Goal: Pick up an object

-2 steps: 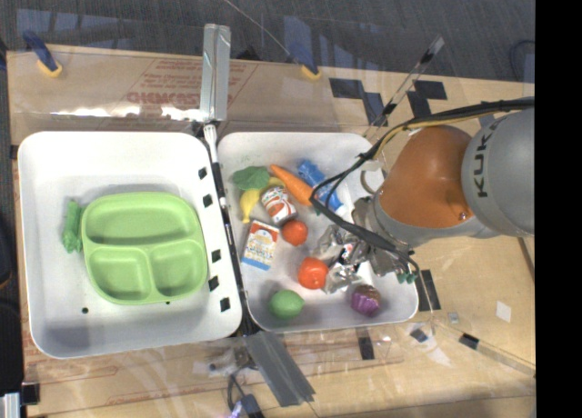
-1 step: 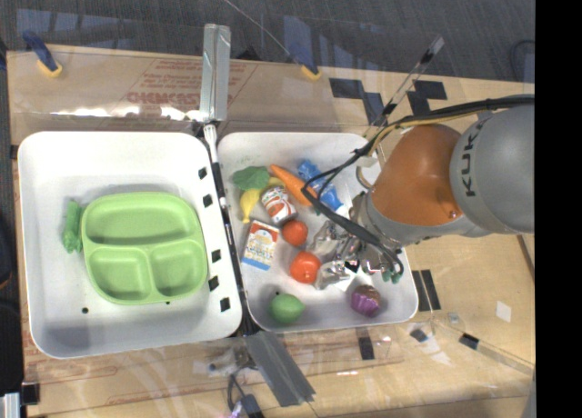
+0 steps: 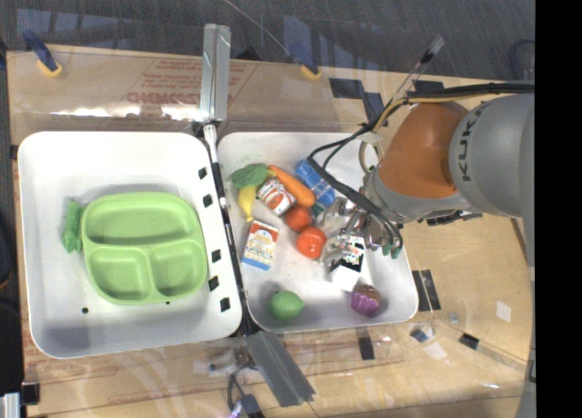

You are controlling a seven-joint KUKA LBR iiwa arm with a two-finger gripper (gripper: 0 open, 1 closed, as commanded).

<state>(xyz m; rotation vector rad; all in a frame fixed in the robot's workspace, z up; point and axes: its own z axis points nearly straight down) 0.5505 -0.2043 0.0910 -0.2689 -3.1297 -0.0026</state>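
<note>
The right bin (image 3: 273,148) holds several toy foods: a carrot (image 3: 293,184), a small can (image 3: 274,196), a banana (image 3: 246,203), a tomato (image 3: 310,243), a small carton (image 3: 260,245), a green apple (image 3: 285,304) and a purple piece (image 3: 366,300). My gripper (image 3: 348,236) is down among them, just right of the tomato, with a black-and-white item (image 3: 346,256) right under its fingers. The orange-banded wrist (image 3: 420,154) hangs over the bin's right side and hides part of it.
The left bin (image 3: 45,157) holds a green sectioned plate (image 3: 144,247) with a green leafy piece (image 3: 71,225) at its left edge. A metal divider post (image 3: 215,71) stands between the bins at the back. Cables (image 3: 400,98) trail from the wrist.
</note>
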